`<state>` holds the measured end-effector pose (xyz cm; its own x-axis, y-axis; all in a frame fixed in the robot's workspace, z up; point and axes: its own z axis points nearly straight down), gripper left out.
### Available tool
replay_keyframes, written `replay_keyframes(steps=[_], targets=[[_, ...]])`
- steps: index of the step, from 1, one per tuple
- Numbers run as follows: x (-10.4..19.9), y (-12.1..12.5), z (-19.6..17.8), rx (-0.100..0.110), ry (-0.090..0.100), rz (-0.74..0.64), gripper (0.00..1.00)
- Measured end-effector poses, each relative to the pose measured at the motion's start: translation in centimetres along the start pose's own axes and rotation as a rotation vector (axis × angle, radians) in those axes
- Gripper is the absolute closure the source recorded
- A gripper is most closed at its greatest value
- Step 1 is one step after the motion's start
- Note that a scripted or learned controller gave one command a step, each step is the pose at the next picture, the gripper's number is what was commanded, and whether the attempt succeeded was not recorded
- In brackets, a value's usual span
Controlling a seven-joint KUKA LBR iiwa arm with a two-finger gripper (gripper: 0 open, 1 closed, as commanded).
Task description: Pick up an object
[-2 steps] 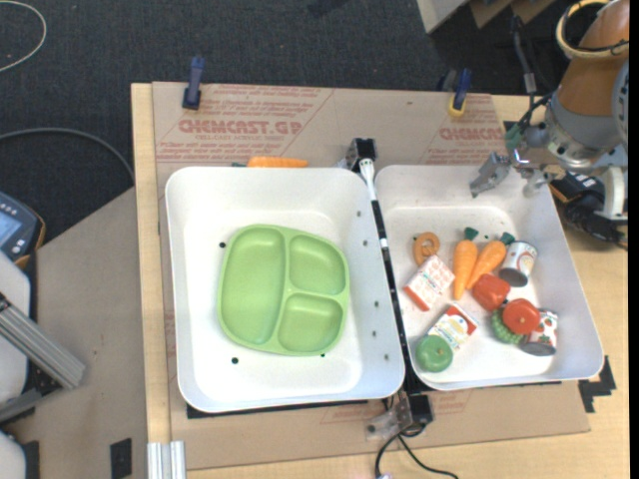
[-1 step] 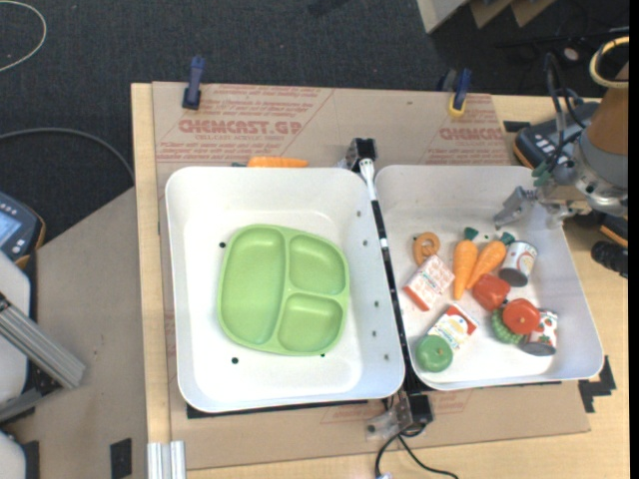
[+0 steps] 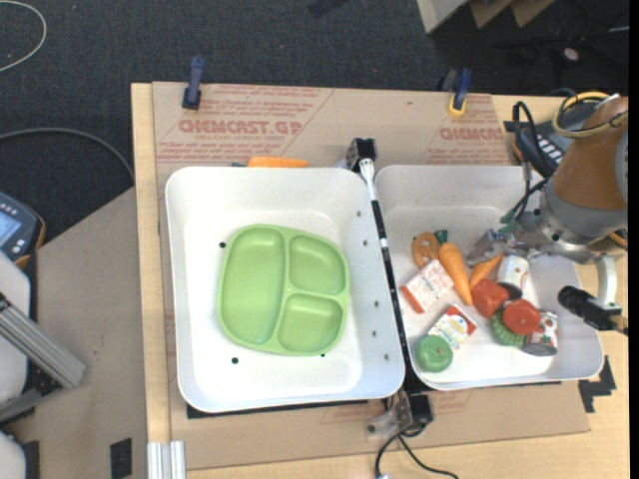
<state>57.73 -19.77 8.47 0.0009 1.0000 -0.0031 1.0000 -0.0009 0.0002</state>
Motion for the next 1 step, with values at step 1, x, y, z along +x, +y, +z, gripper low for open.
replay_keyframes(steps=[1], targets=[[5.88, -2.07, -13.94, -0.015, 0.002, -0.007, 0.0]])
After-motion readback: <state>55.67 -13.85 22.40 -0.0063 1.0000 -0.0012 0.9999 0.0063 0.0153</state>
